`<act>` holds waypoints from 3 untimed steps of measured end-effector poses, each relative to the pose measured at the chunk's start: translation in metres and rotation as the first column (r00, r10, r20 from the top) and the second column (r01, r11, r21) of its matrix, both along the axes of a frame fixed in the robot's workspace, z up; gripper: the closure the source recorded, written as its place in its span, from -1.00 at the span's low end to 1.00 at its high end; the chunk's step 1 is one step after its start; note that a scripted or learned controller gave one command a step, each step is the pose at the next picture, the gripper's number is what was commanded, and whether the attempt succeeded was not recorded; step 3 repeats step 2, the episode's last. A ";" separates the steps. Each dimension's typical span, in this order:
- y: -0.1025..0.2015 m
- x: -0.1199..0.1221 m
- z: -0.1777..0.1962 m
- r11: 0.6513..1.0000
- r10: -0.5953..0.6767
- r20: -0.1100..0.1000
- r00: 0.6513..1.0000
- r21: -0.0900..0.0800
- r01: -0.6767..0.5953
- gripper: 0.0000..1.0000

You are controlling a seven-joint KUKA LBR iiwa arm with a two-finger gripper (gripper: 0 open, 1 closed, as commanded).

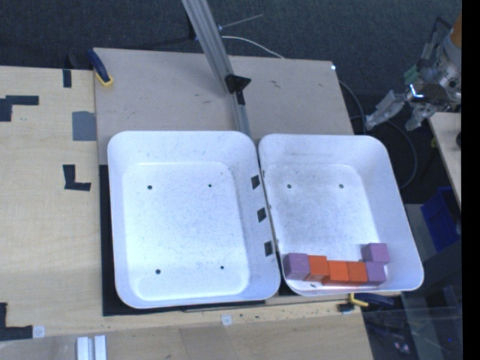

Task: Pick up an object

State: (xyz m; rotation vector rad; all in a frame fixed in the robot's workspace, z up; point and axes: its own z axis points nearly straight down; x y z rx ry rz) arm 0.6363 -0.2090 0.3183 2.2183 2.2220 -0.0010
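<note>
A row of small blocks lies along the near wall of the right bin. A purple block is at its left end, with orange blocks beside it. Two purple blocks are stacked at the right end. My gripper hangs off the bench beyond the right bin's far right corner, well away from the blocks. Its fingers are spread open with nothing between them.
The left bin sits against the right one. A slanted metal pole rises from the back of the bench above the seam between the bins. Cables run over the dark floor near the gripper.
</note>
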 end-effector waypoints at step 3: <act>0.017 0.010 -0.023 1.000 0.003 0.003 1.000 0.001 -0.003 -1.00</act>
